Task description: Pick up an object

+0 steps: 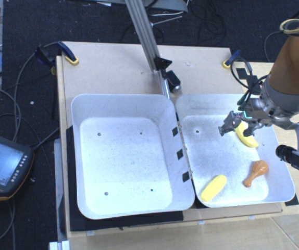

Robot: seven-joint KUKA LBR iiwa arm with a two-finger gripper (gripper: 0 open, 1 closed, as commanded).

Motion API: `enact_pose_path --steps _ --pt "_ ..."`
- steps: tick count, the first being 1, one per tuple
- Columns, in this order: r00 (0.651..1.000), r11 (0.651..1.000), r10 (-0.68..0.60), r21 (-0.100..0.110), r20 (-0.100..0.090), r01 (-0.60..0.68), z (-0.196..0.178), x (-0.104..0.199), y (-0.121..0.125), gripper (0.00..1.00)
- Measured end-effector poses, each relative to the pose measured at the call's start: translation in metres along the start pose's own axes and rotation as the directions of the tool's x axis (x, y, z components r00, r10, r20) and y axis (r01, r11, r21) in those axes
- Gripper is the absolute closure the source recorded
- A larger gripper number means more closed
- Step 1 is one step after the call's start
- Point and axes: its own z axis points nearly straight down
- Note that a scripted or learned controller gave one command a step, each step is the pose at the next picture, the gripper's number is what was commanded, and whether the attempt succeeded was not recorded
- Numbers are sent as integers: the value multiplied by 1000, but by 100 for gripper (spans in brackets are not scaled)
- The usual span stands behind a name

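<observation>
Right bin (274, 191), taken as the landmark, with contents listed from its near rim toward the back of the bench. Nearest the front, close to the rim, lies a yellow corn cob (213, 187), angled toward the bin's left wall. Just right of it and slightly farther back lies an orange-brown drumstick (256, 173), apart from the cob and tilted, its thick end pointing up and right. Farther back, in the bin's right half, is a banana (246, 137), partly covered by the gripper (239, 125), which sits directly over it at the end of the arm (290, 72). How wide the tool stands, and whether it has the banana, cannot be told. Left of the landmark sits the left bin (87, 108), their rims touching. Beyond both, a metal pole (145, 27) rises from the bench (113, 66).
</observation>
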Motion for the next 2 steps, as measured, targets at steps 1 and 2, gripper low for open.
enact_pose_path --steps 1,2 --pt "1000 1000 0 0 0 0 0 0 0 0" --pt "1000 1000 1 5 0 -1 59 -7 -6 0"
